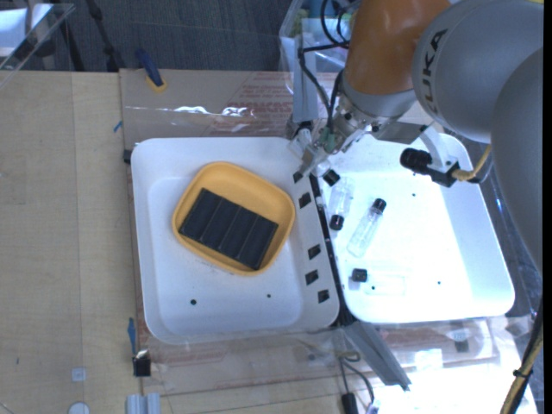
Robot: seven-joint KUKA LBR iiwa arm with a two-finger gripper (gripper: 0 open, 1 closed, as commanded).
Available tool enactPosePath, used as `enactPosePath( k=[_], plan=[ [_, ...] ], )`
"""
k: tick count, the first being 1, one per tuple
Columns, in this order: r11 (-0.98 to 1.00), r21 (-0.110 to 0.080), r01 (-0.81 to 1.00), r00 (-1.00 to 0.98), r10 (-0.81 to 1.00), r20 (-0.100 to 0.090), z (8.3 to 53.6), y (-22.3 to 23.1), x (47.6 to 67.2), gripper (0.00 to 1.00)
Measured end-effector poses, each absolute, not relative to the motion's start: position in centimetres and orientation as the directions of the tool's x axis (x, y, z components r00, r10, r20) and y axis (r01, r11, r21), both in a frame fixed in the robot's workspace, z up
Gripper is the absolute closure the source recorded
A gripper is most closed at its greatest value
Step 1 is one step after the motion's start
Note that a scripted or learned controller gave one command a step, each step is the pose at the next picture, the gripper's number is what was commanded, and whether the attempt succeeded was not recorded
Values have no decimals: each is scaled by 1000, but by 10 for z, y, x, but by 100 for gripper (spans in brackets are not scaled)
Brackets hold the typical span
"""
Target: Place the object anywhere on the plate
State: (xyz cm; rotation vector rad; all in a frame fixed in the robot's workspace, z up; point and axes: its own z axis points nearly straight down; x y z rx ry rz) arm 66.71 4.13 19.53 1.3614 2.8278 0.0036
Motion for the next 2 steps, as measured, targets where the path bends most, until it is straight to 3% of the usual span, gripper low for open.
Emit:
enactPosePath(
  k=[1,2],
  plan=[
    [760,0,650,-760,650,2,185,59,619,100],
    [759,0,651,-759,651,1,185,59,620,0]
  ],
)
